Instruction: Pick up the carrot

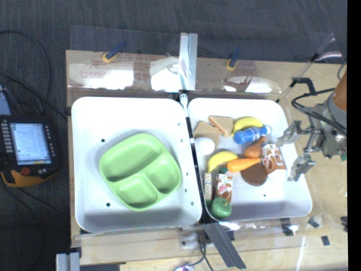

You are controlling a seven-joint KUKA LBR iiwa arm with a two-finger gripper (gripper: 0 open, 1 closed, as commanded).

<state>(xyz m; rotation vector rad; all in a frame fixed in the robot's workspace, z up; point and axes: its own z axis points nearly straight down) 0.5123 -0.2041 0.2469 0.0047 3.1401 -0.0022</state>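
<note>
Carrot [243, 164] is lying in the right bin [293, 199], roughly at that bin's middle, long axis running left to right with its green end pointing toward the divider between the bins. It is touching a yellow banana [219, 159] on its left and a brown round piece [255, 175] just below it. A second banana [249, 123] and a blue bottle [249, 134] are sitting nearer the bin's far edge, beside a slice of bread [221, 125]. A white egg [203, 146] is resting against the divider. A small printed carton [224, 187] and a green round item [221, 208] are occupying the bin's near left corner. A red-and-white packet [273, 158] is lying just right of the carrot.

Left bin [90, 117] is carrying a green divided plate [141, 170], set a little askew.

Tool [298, 151] is hovering over the right bin's right edge, well apart from the carrot, fingers spread, nothing between them. Orange band of the arm [340, 92] is showing at the desk's right edge.

A pendant with a lit screen [27, 147] is lying off the desk's left edge.
</note>
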